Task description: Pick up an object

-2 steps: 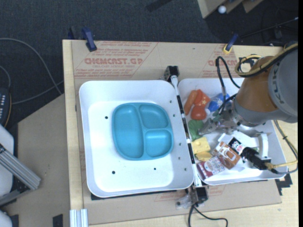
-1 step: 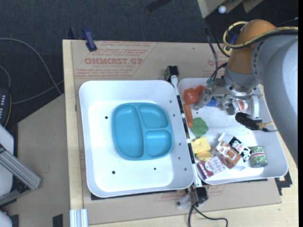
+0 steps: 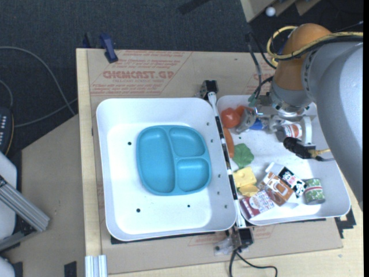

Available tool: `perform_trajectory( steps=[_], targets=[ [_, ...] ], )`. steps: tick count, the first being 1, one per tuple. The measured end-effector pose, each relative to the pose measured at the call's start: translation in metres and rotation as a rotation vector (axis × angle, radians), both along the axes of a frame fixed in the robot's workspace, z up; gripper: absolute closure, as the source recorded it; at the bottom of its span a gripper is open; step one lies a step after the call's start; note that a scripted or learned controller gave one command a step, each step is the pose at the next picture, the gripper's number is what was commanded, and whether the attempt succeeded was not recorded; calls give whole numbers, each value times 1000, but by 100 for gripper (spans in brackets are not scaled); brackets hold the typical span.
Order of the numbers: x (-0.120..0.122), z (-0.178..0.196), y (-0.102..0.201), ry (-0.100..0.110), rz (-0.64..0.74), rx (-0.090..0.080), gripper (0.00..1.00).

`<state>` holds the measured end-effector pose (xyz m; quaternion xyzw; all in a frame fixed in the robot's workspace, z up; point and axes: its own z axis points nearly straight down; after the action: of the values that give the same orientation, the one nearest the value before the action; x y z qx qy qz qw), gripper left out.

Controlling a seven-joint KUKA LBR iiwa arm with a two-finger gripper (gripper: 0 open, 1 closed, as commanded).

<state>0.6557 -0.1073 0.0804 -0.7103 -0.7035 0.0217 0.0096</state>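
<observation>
carrot [image 3: 229,141] lengthwise along bin wall

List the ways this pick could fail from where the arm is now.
1. The gripper is low in the right bin, beside the red object near the bin's wall; it may knock that away rather than grasp it.
2. The green piece, yellow block and packets lie packed together, so a grasp there could catch two or slip.
3. The cable trailing by the wrist could snag on items.
</observation>
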Motion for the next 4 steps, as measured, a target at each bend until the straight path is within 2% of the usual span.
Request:
perform_trajectory(
  steps=[1, 2, 3, 4],
  targets=[
    [-158, 4, -27, -44, 8, 16, 0],
    [-156, 15, -27, -49, 9, 16, 100],
    [-176, 121, -38, -46, 9, 16, 100],
    [-176, 121, -38, -45, 9, 17, 0]
  ],
)
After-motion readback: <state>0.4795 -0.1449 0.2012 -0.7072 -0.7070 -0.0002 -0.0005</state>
